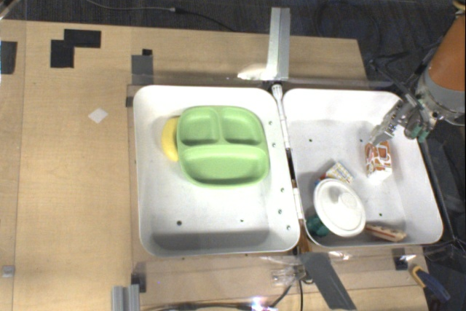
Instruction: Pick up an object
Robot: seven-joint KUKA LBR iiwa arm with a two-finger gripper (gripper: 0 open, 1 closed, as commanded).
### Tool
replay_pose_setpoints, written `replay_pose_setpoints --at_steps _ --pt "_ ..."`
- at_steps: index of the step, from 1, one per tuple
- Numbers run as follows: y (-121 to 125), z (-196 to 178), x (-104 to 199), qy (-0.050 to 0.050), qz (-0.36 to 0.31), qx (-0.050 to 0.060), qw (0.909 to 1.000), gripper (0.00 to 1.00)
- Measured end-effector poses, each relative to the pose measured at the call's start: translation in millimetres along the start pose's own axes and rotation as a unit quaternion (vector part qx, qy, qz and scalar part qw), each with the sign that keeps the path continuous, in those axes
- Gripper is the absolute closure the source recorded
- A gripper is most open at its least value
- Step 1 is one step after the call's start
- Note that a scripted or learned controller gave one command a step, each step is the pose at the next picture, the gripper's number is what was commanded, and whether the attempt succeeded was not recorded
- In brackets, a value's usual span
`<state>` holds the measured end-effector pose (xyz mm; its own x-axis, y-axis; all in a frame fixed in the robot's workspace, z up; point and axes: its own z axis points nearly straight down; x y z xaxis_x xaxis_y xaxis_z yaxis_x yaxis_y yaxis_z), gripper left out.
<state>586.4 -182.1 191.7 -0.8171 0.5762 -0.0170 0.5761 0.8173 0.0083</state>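
We see the hand (pixel 384 132) above the right bin (pixel 429 189), just over an orange-and-white packet (pixel 378 158); whether it is open, we cannot tell.

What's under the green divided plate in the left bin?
A yellow object pokes out from beneath the green divided plate's left edge. Most of it is covered, so I cannot identify it.
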Motion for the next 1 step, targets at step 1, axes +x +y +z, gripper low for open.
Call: replay_pose_setpoints --at_steps 1 --pt "0.0 0.2 0.1 0.000 0.000 0.000 1.0000 0.00"
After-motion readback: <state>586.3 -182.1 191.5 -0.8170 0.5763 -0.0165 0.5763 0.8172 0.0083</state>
